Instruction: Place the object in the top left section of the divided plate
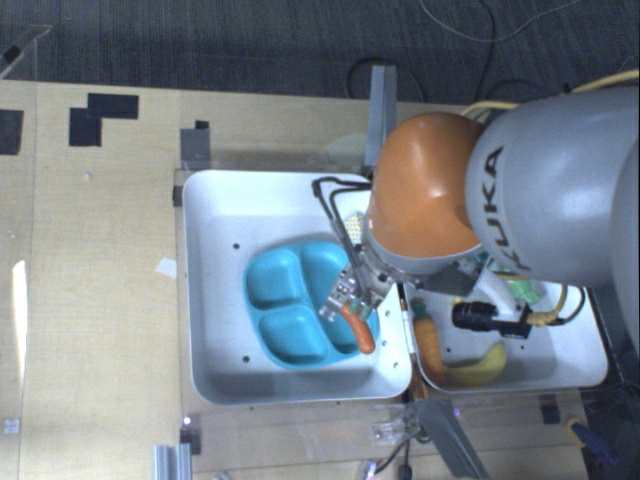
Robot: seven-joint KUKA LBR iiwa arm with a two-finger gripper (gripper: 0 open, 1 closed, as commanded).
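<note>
Here the gripper (345, 306) hangs over the right edge of the blue divided plate (290, 303), fingers closed on a small orange carrot (358, 330).

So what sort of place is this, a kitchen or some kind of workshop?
Most likely a robotics lab bench, not a kitchen. A large grey and orange KUKA arm reaches over two shallow white bins, loose black cables trail behind, and a blue divided plastic plate looks like a test prop.
</note>
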